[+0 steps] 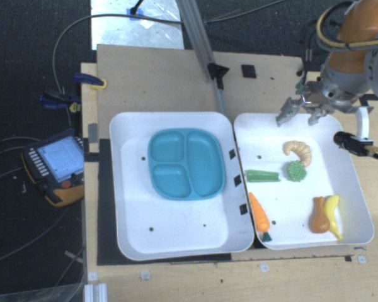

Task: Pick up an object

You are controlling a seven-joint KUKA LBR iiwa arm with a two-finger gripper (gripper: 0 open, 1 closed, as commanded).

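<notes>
My gripper (300,113) hangs over the far edge of the right bin (340,234), its two fingers spread apart with nothing between them. Below it in that bin lie a tan croissant (298,151), a green broccoli piece (296,170) and a green bean pod (263,176). An orange carrot (259,211) rests against the bin's left wall. A brown chicken drumstick (319,216) and a yellow banana (333,215) lie side by side at the near right.
The left bin (132,231) holds a blue divided plate (186,163). A grey pole (198,33) slants across the back of the bench. A handheld pendant (55,165) and cables lie left of the bench.
</notes>
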